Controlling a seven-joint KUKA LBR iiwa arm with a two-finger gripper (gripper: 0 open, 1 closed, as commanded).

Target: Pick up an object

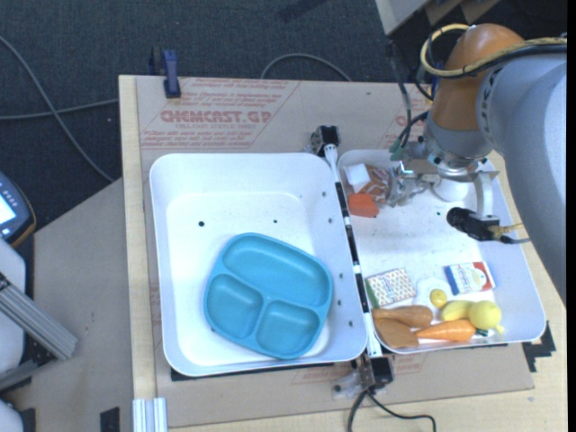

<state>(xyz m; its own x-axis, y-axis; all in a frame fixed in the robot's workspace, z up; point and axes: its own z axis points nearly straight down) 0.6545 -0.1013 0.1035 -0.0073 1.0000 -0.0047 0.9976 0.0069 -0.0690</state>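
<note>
Progress: nothing is lifted yet. Every object seen lies in a bin, so the grasp and the lift are both left to do, as far as this view shows.
Step in hand: by my reading, the approach or the closing at the far end of the right bin (423, 250).
Gripper (402, 184): low over the right bin's 11 o'clock area, hanging from the grey arm (463, 79) that reaches in from the right.
Gripper state: cannot tell. The tip is small and muddled against the clutter beneath it, so neither its opening nor any hold can be read.
Contact: the tip sits just beside a crinkled brown packet (375, 181), perhaps touching it. Whether they actually touch is unclear.
Likely target: the crinkled brown packet, or the orange block (363, 204) lying right at the packet's 7 o'clock, hard against the wall shared with the left bin (234, 187).
Other candidates: a speckled packet (391, 287) near the right bin's 7 o'clock; a small blue, white and red carton (469, 278) at 4 o'clock.
Near-edge cluster: a lemon (484, 313), a carrot (445, 332) and a bread roll (403, 317) packed close together along the right bin's 5 to 6 o'clock rim, well apart from the gripper.
Left bin: holds a blue divided plate (267, 293), toward its 5 o'clock.
Risk: the packet and block crowd the corner, so a grasp there could catch both or slip off.
</note>
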